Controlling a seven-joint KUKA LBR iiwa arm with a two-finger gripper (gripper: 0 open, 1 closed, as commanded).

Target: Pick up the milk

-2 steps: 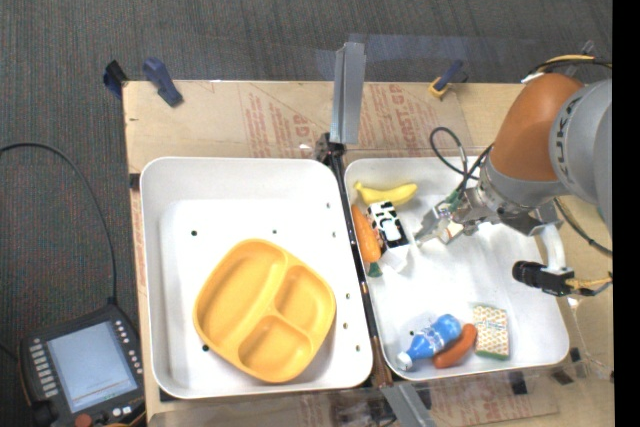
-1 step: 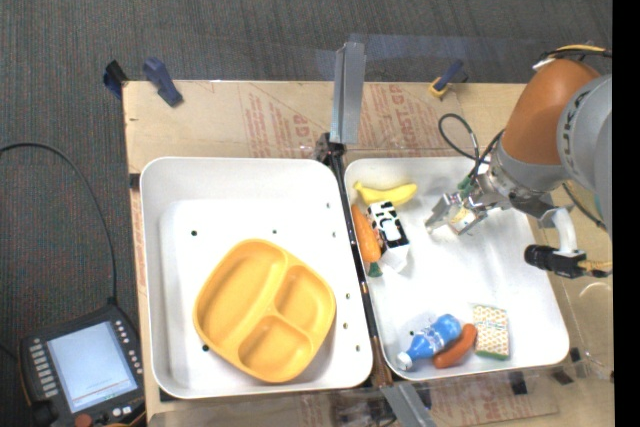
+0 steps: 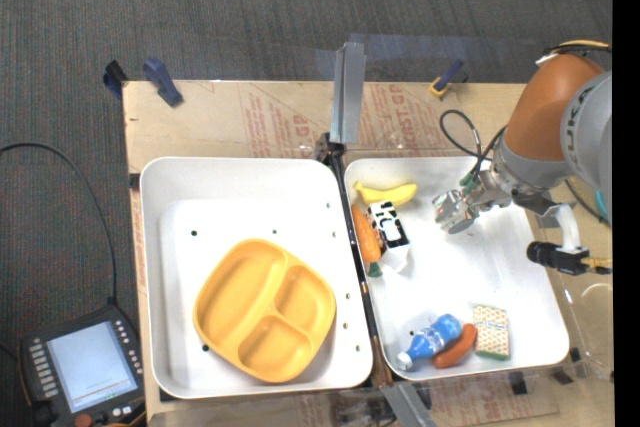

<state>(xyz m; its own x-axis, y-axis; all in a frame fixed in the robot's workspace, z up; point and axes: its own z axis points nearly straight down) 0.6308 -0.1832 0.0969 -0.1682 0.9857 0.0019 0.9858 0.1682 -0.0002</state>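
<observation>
While the arm [image 3: 560, 130] leans in from the right edge, its orange band sits up high and the wrist angles down and left over the right bin [image 3: 520, 260]. The gripper [image 3: 452, 210] hangs over the upper middle of that bin, with bare white floor under it. It's got nothing between its fingers as far as I can see, but honestly it's too small and blurry here to say if they're spread or pinched together, so I can't tell.

The milk [image 3: 389, 233], a little white carton with a black pattern on it, lies on its side by the left wall of the right bin, well left of the gripper and apart from it. It's pretty crowded in there: a carrot [image 3: 367, 235] lies along its left side, pressed between it and the bin wall, and a banana [image 3: 387, 192] sits just above it, touching or nearly so.

Down at the near edge of the same bin there's a blue bottle [image 3: 430, 340] with a white cap, a sausage [image 3: 456, 347] right against it, and a checkered packet [image 3: 491, 331] just to the right of those.

The left bin [image 3: 170, 205] holds a yellow divided plate [image 3: 265, 308]. A black cable [image 3: 462, 130] loops behind the wrist, and a handheld controller [image 3: 85, 370] sits on the floor at the bottom left.
</observation>
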